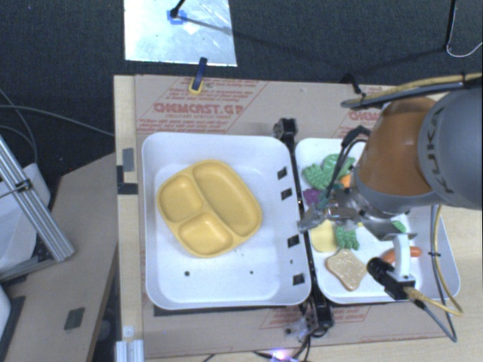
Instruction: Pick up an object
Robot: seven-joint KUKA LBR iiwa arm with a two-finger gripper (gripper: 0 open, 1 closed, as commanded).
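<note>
Pincer low over right bin — beside yellow piece.

The two white bins look like smooth plastic, and the yellow tray looks like smooth, soft-shiny plastic too. The bench top looks like brown cardboard. The silver sheet is shiny.

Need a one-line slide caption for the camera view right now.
KUKA arm reaches over the right bin of toy food, including a bread slice; a yellow divided plate sits in the left bin.
</note>
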